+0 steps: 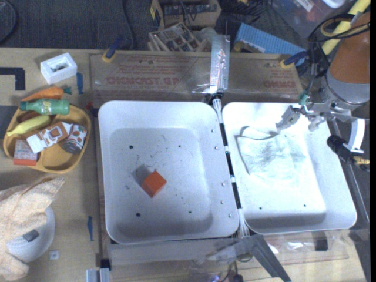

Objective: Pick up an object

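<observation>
Orange block [154, 184] sits in the left bin [117, 122], a bit left of centre on the floor, tilted corner-on, with a grey shadow patch touching its upper left. Nothing else lies in that bin besides dark specks. The gripper [292, 117] hangs over the upper part of the right bin [335, 210], well apart from the block; finger spread too small and blurred to tell. Nothing visible between them. Right bin floor has grey scuff marks and a thin dark curved line near the gripper. The raised rims between the two bins separate arm and block. Left of the bins, a yellow bowl [17, 148] holds a green bottle [46, 106] and packets. A crumpled cloth [26, 207] lies below it.
</observation>
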